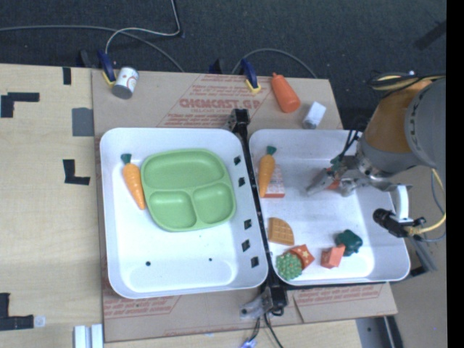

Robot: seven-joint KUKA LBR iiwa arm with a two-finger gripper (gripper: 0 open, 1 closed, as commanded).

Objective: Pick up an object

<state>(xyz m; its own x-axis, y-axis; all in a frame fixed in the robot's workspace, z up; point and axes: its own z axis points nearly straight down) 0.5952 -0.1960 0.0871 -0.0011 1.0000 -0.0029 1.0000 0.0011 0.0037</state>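
- Grey KUKA arm [428, 125] with a rounded, bulky casing.
- Broad orange band [388, 125] wraps it above the wrist.
- Metallic grey gripper [326, 181], touches of red-orange showing.
- Black cables [395, 223] trail beside the wrist.

Bench [43, 216] under cardboard sheet [210, 100]; two white bins [116, 216] side by side, orange bottle [286, 93], small can [126, 81] far.

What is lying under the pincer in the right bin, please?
Under the pincer the right bin shows a small red-orange bit, partly covered by the pincer, so what it is cannot be told. White floor surrounds it. The carrot lies apart, by the divider.
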